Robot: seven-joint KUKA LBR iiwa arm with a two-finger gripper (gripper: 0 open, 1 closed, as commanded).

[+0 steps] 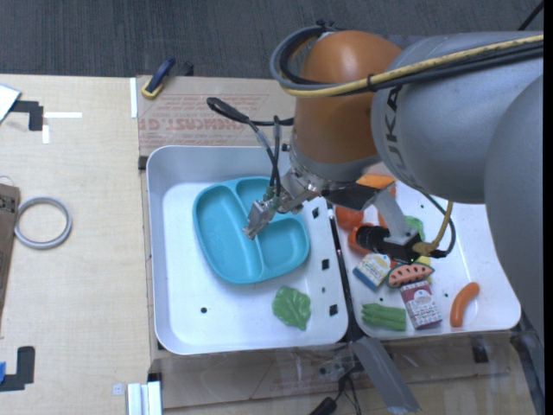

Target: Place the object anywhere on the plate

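At the frame's centre, the gripper [259, 217] hovers low over the blue divided plate [232, 253], apparently for a placement; whether it grips anything cannot be told.

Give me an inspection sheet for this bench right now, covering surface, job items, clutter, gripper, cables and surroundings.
Surface: two white bins side by side, left bin and right bin, on a wooden bench.
Job's things: blue divided plate lies in the left bin; a green leafy toy lies beside it, off the plate.
Clutter: right bin holds toy foods, including a sausage, a watermelon slice and a small carton.
Gripper: gripper sits over the plate's middle; finger state unclear.
Cables: yellow cable runs along the arm.
Surroundings: tape roll on the bench, left.
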